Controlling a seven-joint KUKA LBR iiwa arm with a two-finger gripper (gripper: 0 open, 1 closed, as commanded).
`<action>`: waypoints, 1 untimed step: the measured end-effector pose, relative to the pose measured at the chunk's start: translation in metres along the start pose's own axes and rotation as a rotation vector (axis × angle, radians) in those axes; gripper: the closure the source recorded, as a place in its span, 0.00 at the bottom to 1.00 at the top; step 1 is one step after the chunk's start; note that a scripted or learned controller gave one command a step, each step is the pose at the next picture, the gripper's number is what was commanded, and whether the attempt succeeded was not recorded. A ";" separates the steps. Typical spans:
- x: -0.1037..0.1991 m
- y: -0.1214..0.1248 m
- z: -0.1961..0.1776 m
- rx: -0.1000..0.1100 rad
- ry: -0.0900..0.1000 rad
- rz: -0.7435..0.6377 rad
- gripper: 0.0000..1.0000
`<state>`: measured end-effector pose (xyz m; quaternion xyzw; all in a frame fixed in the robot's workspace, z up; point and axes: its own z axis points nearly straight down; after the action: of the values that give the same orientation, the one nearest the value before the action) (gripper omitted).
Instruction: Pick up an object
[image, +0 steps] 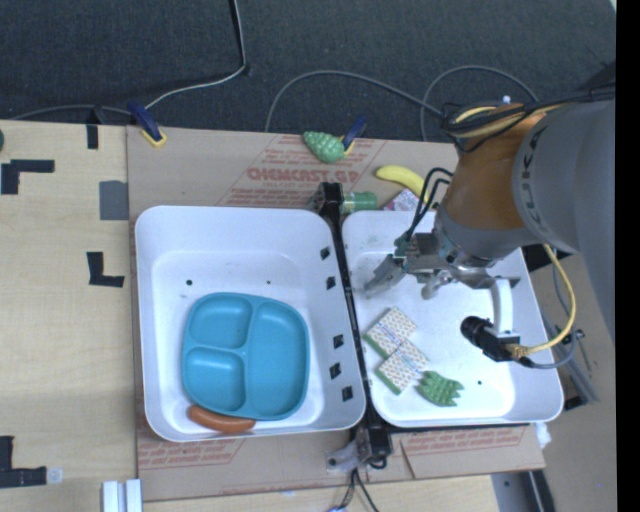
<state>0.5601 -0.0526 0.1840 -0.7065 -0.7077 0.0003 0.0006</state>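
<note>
Cardboard-topped bench, two white bins (160, 300), then the arm's gripper (403, 280) hovering with fingers spread and nothing between them—the approach step, I judge—above the right bin's checkered packets (397, 347) (nearest target), so next comes a descent.

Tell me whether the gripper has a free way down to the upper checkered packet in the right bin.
Probably yes. The gripper hangs above the right bin, just above the upper checkered packet, which lies flat with nothing on top; the second packet touches its lower edge.
</note>
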 end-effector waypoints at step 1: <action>-0.057 0.006 0.086 0.001 -0.001 0.002 0.00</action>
<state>0.5660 -0.1092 0.0976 -0.7072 -0.7070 0.0011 0.0008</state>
